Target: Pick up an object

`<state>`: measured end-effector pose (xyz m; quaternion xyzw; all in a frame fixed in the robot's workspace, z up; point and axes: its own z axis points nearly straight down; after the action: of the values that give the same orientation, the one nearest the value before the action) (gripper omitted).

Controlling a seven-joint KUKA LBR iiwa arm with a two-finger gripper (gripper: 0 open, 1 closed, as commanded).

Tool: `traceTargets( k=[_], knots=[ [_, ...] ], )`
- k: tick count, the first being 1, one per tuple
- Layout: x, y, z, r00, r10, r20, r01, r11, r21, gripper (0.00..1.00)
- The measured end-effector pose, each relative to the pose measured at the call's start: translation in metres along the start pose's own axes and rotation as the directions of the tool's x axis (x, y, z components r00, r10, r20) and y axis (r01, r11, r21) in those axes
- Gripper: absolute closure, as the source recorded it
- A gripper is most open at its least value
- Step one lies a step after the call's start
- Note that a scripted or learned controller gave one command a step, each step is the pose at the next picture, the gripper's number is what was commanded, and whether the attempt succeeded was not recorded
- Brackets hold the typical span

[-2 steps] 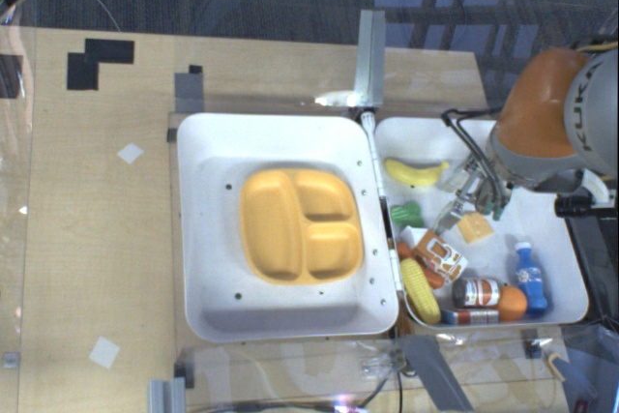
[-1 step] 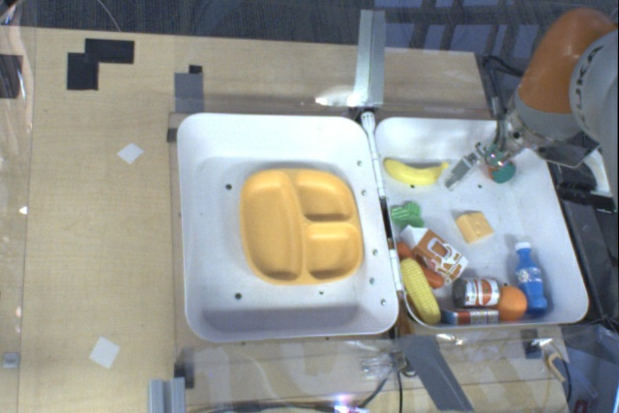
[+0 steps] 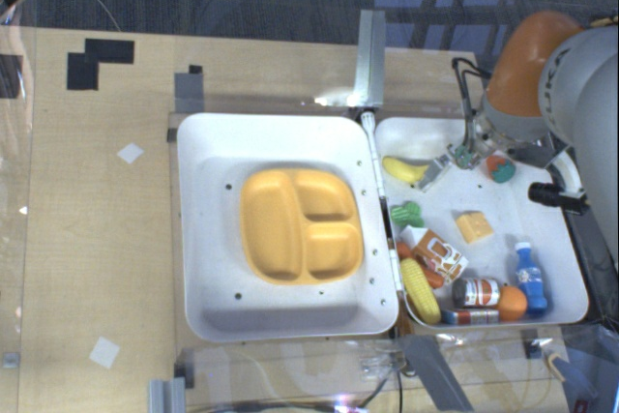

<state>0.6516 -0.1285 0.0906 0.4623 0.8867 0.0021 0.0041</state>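
We look down on two shallow white bins side by side, and we place everything relative to the right bin (image 3: 571, 300). The left bin (image 3: 203, 208), touching its left wall, holds a yellow divided tray (image 3: 300, 225). The grey arm (image 3: 571, 82), with its orange band, reaches over the right bin's upper right corner. Its gripper (image 3: 466, 156) hangs low over the bin's upper middle; we cannot tell what state it is in or whether it has anything. Just left of the gripper, near the bin's upper left, lies a yellow banana (image 3: 404, 170). A small orange and teal object (image 3: 500, 169) sits just right of the gripper. A cheese wedge (image 3: 474, 226) rests at the bin's centre. Along the lower edge lie a corn cob (image 3: 420, 289), a can (image 3: 478, 291) and a blue bottle (image 3: 529, 277).
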Motion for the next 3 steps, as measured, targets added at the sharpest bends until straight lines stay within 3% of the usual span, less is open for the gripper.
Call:
traceTargets(
  k=[1,2,3],
  knots=[
    [0.012,0.027,0.002,0.994,0.113,0.004,-0.114,0.993,0.018,0.00],
    [0.012,0.033,-0.011,0.995,0.104,0.011,-0.104,0.995,0.001,1.00],
    [0.016,0.032,-0.009,0.995,0.102,0.000,-0.102,0.995,0.010,0.00]
  ],
)
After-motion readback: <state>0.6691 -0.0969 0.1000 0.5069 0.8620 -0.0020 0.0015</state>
